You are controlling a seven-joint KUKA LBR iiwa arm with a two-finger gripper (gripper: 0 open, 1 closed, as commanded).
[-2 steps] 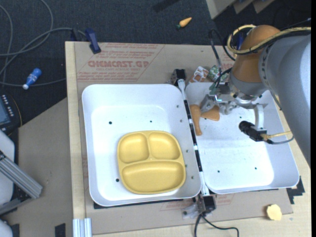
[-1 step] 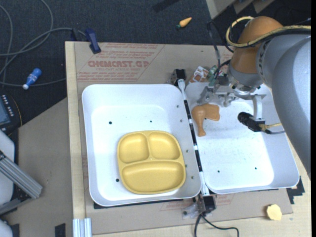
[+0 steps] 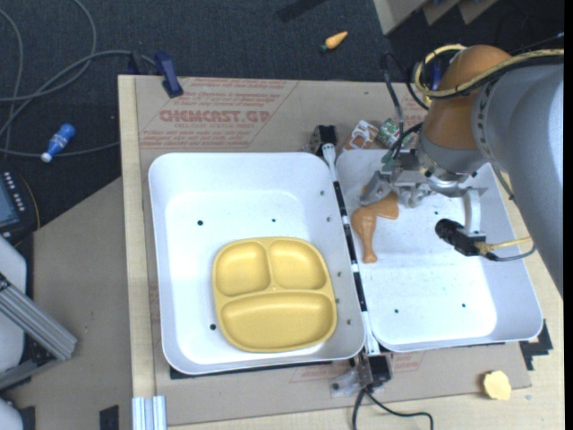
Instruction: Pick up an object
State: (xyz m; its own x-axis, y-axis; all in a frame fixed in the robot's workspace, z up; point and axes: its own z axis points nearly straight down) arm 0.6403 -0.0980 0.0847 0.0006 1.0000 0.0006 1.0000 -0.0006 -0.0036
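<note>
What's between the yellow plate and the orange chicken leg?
In the camera view, bare white bin floor and the bins' touching rims separate the yellow divided plastic plate from the orange toy drumstick.

The bench (image 3: 224, 115) is topped with a tan board printed with reddish lettering along its far part. Two shallow white bins sit side by side on it, touching along their inner edges. The left bin (image 3: 179, 204) takes up the middle of the board; the right bin (image 3: 448, 321) reaches toward the board's right edge. A blue clamp (image 3: 166, 73) grips the far left corner of the board. A small yellow piece (image 3: 496, 384) lies on the board just off the right bin's near corner. Some small crumpled items (image 3: 372, 133) lie on the board behind the right bin's far edge, too small to identify
</note>
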